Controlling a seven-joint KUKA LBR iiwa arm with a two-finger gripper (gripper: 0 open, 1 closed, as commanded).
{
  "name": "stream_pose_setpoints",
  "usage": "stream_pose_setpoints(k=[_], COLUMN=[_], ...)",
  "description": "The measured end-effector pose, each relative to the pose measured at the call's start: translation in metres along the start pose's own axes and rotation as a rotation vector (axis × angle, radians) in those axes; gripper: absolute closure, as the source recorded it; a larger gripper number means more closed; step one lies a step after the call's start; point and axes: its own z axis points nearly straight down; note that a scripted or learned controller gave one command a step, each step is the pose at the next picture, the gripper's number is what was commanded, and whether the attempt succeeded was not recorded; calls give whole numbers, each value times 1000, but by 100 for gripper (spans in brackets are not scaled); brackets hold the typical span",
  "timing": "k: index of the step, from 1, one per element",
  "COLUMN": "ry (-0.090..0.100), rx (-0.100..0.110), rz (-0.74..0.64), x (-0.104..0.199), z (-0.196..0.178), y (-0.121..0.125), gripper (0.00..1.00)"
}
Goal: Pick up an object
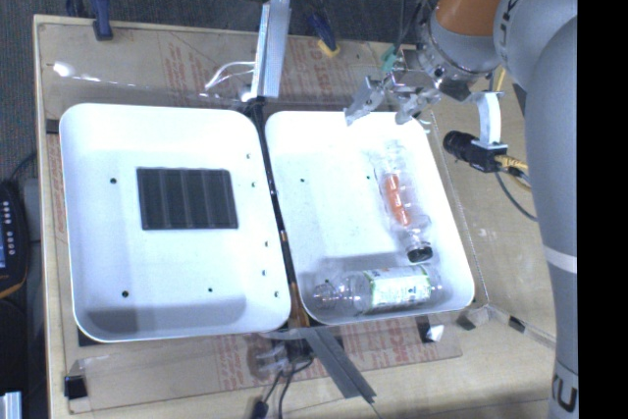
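Note:
My gripper point(385, 105) hangs over the far rim of the right bin point(324, 211), its two fingers spread apart with nothing between them. Below it in the right bin lies a clear bottle with orange contents and a black cap point(400, 199), running from the far side toward the near right. Along the near wall of the same bin lies a second clear bottle with a white and green label point(378, 290), on its side. The gripper is well above and behind both bottles.
The left bin point(98, 211) holds a flat dark grey ridged block point(186, 198). A metal post point(271, 44) stands at the far end of the divider between the bins. Blue clamps point(98, 10) sit on the bench's far edge.

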Motion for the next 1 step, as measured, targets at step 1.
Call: stream_pose_setpoints(k=[1], ry=[0], rx=[1], rz=[-33], x=[-44], z=[138], y=[-12], gripper=[0])
